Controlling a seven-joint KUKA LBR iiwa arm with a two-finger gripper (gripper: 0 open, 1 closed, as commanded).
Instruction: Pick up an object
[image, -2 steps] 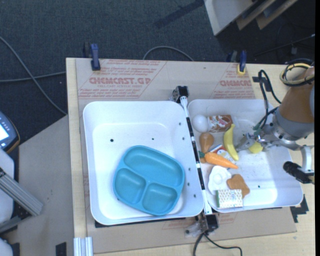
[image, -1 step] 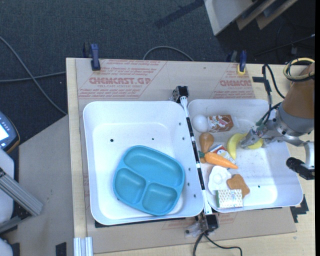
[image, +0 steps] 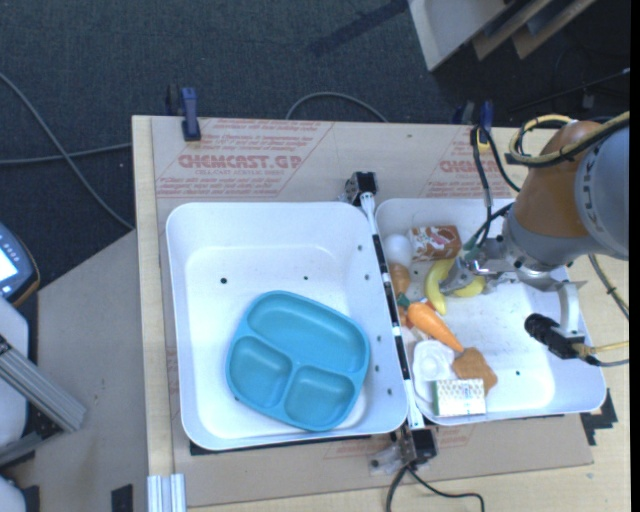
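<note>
The right bin (image: 530, 385) holds several small items along its left side. A yellow banana (image: 438, 287) lies near the middle, with an orange carrot (image: 433, 322) just below it. A red-and-white packet (image: 436, 242) and a white egg-like ball (image: 400, 246) sit at the far end. Nearer the front are a white cup (image: 431, 361), a brown bread piece (image: 473, 367) and a small printed box (image: 461, 398). My gripper (image: 470, 272) is down in the right bin, right at the banana's right end and touching or nearly touching it.
The left bin (image: 200, 250) holds a blue divided plate (image: 296, 358). A small orange-brown item (image: 400, 278) lies against the wall between the bins. The arm's grey and orange body (image: 565, 205) hangs over the right bin's far right corner.
</note>
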